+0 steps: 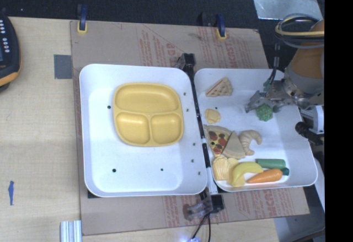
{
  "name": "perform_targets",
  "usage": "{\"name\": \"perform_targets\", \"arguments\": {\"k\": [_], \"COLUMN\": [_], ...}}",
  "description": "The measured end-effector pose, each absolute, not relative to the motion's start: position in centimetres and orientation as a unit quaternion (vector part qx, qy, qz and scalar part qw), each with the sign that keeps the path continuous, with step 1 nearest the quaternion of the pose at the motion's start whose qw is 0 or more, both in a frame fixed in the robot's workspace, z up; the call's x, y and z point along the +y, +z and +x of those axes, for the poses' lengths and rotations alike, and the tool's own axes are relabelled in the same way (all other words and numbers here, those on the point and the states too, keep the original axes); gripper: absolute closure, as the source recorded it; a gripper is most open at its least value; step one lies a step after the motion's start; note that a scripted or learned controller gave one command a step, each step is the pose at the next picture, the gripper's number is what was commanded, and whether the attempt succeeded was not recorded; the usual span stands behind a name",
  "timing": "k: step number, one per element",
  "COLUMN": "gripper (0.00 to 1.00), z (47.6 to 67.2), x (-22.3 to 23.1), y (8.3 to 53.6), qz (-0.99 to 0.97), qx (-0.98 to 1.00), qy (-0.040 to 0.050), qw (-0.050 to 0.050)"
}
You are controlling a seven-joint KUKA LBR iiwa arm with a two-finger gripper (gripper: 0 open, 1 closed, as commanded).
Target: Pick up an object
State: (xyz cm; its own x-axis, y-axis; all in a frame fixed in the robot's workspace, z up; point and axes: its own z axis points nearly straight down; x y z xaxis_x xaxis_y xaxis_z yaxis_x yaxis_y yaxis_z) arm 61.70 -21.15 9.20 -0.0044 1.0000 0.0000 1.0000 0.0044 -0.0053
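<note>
Reaching in from the right, your grey KUKA arm w/ orange band point(306, 62) hung over the right shallow white bin point(292, 141), its claw point(266, 104) low at the bin's upper middle. Claw fingers looked spread apart, straddling a small green broccoli-like toy point(265, 113) that sat right at the tips; can't tell if it was actually gripped or just touched.

Other items in that bin: a tan sandwich-wedge toy point(219, 87) near the top-left corner, a small yellow round piece point(212, 116) below it, a pizza-slice toy w/ red dots point(218, 138), a beige croissant toy point(251, 138) beside it. Along the bottom edge you had a yellow banana toy point(246, 171), an orange carrot toy point(266, 177) and a green cucumber-like stick point(271, 163), packed close together.

Left white bin point(99, 125) held a yellow three-compartment plastic tray point(148, 114), approx centred toward the top. Both bins sat on brown cardboard point(138, 42) on the wooden counter point(33, 141).
</note>
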Motion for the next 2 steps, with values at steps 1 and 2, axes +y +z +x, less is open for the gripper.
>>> {"name": "perform_targets", "arguments": {"k": [1, 2], "gripper": [0.00, 0.00], "z": [63.3, 61.5], "x": [-21.2, -21.2], "y": [9.3, 9.2], "qz": [-0.705, -0.706], "qx": [-0.709, -0.709], "qy": [0.0001, 0.0020], "qw": [-0.001, 0.002]}}
